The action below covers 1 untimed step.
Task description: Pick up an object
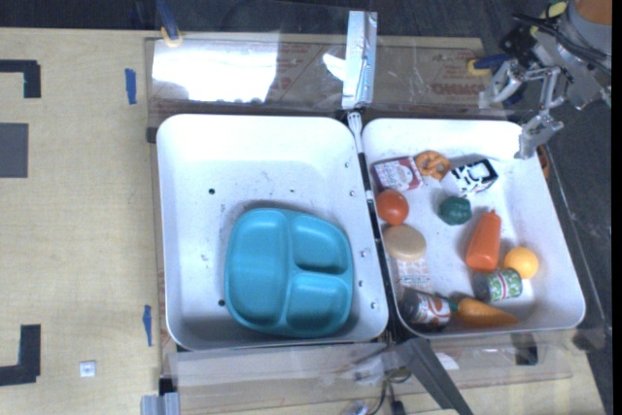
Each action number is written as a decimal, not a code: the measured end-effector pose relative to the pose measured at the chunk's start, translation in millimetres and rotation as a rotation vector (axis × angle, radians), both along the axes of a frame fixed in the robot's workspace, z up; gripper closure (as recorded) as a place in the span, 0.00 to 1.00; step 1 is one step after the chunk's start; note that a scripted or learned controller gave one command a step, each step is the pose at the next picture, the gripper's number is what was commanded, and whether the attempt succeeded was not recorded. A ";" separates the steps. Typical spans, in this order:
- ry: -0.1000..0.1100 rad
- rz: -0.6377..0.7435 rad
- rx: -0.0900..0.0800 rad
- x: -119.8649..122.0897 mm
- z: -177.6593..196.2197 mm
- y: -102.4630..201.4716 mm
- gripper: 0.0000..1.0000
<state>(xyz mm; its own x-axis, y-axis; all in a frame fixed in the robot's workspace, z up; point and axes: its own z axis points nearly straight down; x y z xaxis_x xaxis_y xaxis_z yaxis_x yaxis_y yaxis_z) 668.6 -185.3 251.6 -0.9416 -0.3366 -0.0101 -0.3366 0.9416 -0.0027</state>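
**Ten small objects in the right bin, tool above its far corner**

Ten or so small items lie in the right bin [559, 209], and none of them is between the fingers of the tool. From the far side I see a red-and-white packet [396, 173], an orange ring-shaped piece [431, 164] beside it, and a black-and-white object [475, 176] to the right of the ring. Below the packet there is a red tomato [393, 206], then a beige egg-shaped item [404, 241]. A dark green round thing [454, 209] sits near the middle. To its right an orange-red bottle shape [484, 239] lies almost upright in the picture, with a yellow-orange fruit [522, 261] just beside its lower end. A small green-labelled can [499, 286] rests below them, touching a carrot [483, 312] that lies along the near wall. A dark bottle with red label [427, 307] is at the near left corner.

The tool [535, 126] is over the far right corner of this bin, apart from all the items. I cannot tell from here how its fingers stand.

The left bin [185, 209] holds a blue divided tray [290, 273], lying flat in the near half. Both bins sit side by side on the table [73, 238], touching at the middle wall.
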 end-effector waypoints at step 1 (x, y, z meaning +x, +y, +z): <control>0.011 0.184 0.002 -1.6 -103.7 50.5 0.00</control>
